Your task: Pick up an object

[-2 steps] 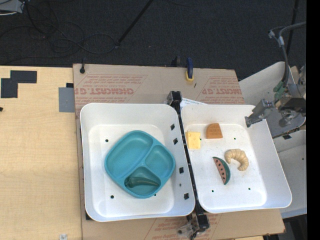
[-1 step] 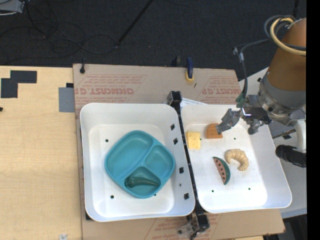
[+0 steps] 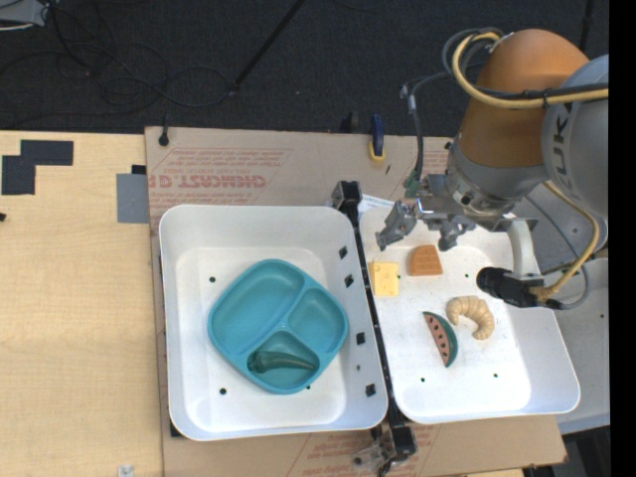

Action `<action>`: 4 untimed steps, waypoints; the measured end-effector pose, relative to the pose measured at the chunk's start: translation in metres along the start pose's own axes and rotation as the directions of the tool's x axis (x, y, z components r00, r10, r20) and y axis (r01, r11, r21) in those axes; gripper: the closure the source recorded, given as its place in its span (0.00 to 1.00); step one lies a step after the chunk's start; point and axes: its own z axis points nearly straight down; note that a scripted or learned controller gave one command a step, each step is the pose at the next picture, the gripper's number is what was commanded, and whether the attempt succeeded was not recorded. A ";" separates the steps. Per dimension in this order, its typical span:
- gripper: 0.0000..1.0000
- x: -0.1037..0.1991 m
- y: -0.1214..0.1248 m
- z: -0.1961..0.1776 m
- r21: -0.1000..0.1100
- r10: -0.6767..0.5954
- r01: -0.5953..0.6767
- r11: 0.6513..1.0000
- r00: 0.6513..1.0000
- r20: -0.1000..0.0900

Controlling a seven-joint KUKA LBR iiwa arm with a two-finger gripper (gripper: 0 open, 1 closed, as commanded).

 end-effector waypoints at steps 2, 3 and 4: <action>1.00 -0.028 -0.050 0.044 0.007 0.008 -0.008 1.000 1.000 0.001; 1.00 0.058 -0.046 -0.041 -0.010 -0.004 0.004 1.000 1.000 -0.001; 1.00 0.125 -0.103 -0.084 -0.005 -0.003 0.003 1.000 1.000 0.000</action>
